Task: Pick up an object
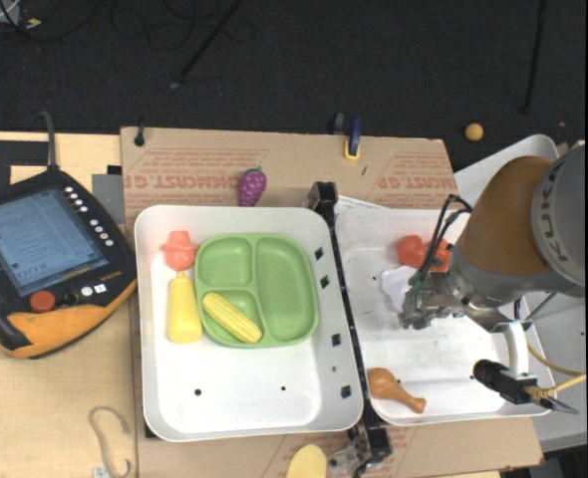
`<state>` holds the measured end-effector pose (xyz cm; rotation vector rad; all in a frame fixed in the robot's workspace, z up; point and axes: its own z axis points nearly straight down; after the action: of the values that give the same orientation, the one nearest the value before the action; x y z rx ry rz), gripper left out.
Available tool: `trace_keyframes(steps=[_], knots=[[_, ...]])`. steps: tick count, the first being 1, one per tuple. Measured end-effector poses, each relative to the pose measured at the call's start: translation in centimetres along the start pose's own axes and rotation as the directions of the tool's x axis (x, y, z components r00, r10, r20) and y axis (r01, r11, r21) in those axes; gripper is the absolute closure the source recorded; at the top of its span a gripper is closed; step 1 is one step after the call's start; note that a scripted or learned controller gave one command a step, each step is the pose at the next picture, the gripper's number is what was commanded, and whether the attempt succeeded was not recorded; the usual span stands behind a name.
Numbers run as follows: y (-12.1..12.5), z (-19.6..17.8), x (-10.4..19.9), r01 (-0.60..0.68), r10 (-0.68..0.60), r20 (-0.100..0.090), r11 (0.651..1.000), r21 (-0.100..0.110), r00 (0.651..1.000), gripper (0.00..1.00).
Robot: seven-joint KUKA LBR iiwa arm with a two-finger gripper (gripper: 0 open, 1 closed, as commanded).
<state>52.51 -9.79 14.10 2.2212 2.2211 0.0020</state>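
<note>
My gripper (pixel 414 312) hangs low over the middle of the right bin (pixel 443 366), just below a red toy (pixel 412 250) that lies at the bin's back. A brown drumstick-shaped toy (pixel 395 388) rests near that bin's front left corner. In the left bin (pixel 234 396) a green divided plate (pixel 259 287) carries a yellow corn cob (pixel 232 317). Beside the plate lie a yellow bottle-shaped toy (pixel 183 309) and a pink-red toy (pixel 178 251). Nothing shows between my fingers from this angle.
A black divider (pixel 336 297) runs between the bins. A purple grape toy (pixel 252 185) sits on the cardboard behind the left bin. A teach pendant (pixel 45 257) lies left of the bins. A yellow object (pixel 306 461) sits at the front edge.
</note>
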Motion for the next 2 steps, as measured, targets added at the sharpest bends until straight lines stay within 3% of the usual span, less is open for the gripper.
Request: trace_keyframes(steps=[1, 2], knots=[[0.2, -5.6, -1.1, -0.001, 0.001, 0.001, 1.000, -0.001, 1.000, 1.00], [0.3, -8.8, -1.2, 0.000, 0.000, 0.001, 1.000, 0.000, 1.000, 1.00]])
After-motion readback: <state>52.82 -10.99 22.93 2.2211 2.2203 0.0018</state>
